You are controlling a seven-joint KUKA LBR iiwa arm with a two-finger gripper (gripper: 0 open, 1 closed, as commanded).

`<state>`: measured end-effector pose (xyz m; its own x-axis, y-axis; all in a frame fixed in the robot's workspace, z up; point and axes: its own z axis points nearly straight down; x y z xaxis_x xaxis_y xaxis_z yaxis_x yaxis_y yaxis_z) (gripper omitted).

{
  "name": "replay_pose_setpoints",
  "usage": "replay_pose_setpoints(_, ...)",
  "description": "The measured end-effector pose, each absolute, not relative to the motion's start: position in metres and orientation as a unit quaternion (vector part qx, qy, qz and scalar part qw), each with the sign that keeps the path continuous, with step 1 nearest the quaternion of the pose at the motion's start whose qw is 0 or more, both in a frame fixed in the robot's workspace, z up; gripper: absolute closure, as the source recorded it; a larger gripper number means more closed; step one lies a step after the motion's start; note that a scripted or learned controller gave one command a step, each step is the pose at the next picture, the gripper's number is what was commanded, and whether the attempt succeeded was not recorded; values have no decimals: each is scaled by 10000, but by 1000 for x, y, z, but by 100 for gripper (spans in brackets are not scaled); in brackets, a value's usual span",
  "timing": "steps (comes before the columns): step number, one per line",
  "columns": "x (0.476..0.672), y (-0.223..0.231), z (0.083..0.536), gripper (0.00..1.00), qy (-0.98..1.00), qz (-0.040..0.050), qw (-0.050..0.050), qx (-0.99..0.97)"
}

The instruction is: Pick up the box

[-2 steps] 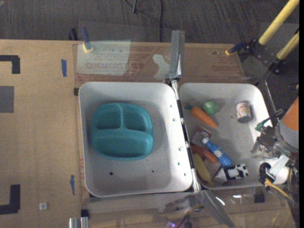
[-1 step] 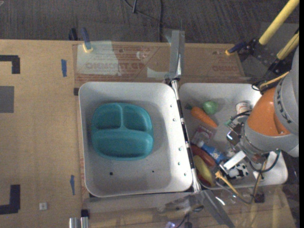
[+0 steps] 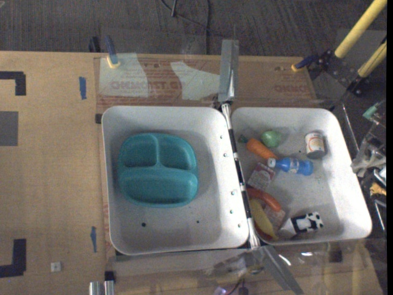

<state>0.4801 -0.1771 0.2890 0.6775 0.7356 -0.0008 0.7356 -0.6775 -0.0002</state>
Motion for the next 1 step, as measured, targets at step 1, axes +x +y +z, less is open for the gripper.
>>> replay_pose_setpoints(1,481,-175,298,100,4040,-14,0,9148)
